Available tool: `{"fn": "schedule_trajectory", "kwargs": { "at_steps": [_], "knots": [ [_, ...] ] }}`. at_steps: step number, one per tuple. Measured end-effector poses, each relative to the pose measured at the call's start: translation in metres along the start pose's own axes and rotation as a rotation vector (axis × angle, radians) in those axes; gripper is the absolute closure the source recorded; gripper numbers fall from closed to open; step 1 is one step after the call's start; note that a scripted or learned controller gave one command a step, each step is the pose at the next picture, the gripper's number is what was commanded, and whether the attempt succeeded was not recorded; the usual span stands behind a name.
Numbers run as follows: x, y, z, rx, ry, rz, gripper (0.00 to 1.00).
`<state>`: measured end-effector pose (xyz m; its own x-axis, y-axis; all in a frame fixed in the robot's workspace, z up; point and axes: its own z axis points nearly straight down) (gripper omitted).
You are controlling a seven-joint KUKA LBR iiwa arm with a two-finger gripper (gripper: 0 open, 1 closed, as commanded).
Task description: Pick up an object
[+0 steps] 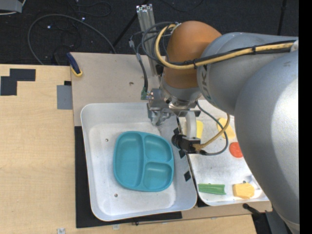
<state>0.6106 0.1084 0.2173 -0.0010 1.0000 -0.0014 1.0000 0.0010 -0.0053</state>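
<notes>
While the arm [253, 82] reaches in from the right, the end effector [160, 115] sits low over the back edge of the left bin [92, 130], near the divide between the two bins. Can't tell its state from this angle; the wrist blocks the tips. Nothing visibly held.

Left bin: teal divided plate [144, 161], three compartments, lying flat at centre, just in front of the end effector, apart from it.

Right bin [214, 165]: green block [211, 189] and yellow piece [243, 190] near the front edge, side by side but not touching. Orange-red round object [236, 150] further back, partly hidden by the arm. Yellow item [198, 128] just beside the wrist cabling, partly hidden.

Bins sit on the wood tabletop [34, 155].
</notes>
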Motion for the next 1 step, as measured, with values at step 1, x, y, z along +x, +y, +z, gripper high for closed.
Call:
{"fn": "schedule_trajectory", "kwargs": {
  "at_steps": [1],
  "knots": [
    [0.0000, 0.0002, -0.0007, -0.001, 0.000, 0.000, 0.00]
  ]
}}
